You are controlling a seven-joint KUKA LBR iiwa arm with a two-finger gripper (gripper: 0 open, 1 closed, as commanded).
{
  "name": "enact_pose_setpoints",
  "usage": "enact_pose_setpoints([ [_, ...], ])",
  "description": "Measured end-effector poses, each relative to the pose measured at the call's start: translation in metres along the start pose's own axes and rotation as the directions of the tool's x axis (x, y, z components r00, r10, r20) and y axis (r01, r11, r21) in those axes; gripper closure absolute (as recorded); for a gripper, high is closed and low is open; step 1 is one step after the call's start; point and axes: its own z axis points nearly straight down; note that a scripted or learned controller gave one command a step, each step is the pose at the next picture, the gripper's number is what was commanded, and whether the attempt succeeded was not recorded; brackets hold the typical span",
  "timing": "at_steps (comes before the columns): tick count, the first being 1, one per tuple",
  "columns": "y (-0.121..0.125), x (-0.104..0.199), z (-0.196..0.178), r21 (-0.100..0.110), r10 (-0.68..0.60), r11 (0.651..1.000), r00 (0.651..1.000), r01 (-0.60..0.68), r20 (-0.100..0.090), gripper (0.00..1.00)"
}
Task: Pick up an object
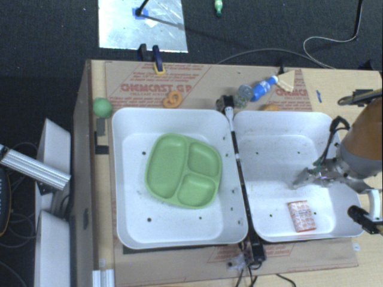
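Note:
A small red and white packet (pixel 301 215) lies flat near the front of the right bin (pixel 269 130). A green divided plate (pixel 182 171) sits in the middle of the left bin (pixel 128 178). My gripper (pixel 302 179) hangs low over the right bin's floor, right of centre, a little behind the packet and apart from it. I see nothing held in it. The grey arm with its orange band (pixel 365 137) comes in over the bin's right rim.
Behind the bins, on the cardboard, lie a green ball (pixel 102 107), an orange ring (pixel 173 98), a blue bottle (pixel 263 88) and a black clamp (pixel 149 54). A cable (pixel 335 127) loops beside the wrist.

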Motion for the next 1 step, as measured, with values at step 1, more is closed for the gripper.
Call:
enact_pose_setpoints([
  [1, -0.0393, -0.0001, 0.0001, 0.0, 0.001, 1.0, 1.0, -0.001, 0.0, 0.0],
])
